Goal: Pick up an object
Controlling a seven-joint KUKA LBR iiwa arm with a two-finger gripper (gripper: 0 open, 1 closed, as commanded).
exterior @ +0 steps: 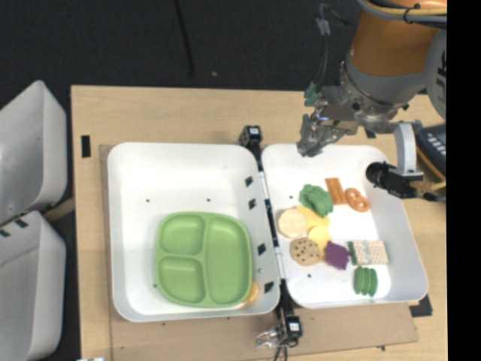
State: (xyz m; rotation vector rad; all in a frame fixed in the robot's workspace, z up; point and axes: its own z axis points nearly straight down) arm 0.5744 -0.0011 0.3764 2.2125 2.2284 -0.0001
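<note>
Food pile (331,228) lies seemingly below hand (310,147).

Left bin (128,201): divided tray (204,259) near its front edge, towards the right wall.
Right bin (398,277): items grouped in the middle and front.
Rear of group: leafy piece (316,198) left, pretzel (353,198) right.
Middle: round slice (292,222) by the left wall.
Front: cookie (304,251), wafer (369,252), pod (365,280) nearest the front edge.
Gripper (312,143): over the right bin's rear left corner.
</note>
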